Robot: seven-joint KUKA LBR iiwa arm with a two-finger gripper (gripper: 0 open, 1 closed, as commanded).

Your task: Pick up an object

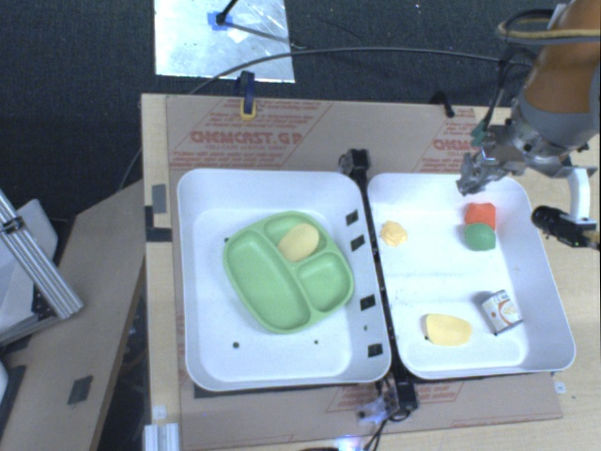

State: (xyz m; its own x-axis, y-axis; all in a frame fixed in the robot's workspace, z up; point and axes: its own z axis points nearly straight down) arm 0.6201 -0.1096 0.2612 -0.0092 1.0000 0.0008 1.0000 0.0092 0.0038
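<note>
The right bin point(413, 355) holds a small yellow piece point(393, 234) near its left wall, an orange-red piece point(480, 213) with a green piece point(480, 237) just in front of it, a yellow banana-like piece point(447, 329) at the front, and a small grey box point(501, 312) at the front right. My gripper point(474, 178) hangs over the bin's far right corner, just above and behind the orange-red piece, with nothing visibly held. In the left bin point(202, 346) lies a green divided plate point(286, 271) with a yellow piece point(300, 242) in one compartment.
Black clips point(358, 242) line the seam between the two bins. The bins rest on a cardboard sheet point(282, 134). A metal frame point(33, 261) stands at the left edge, and a shiny square point(225, 26) lies on the dark floor behind.
</note>
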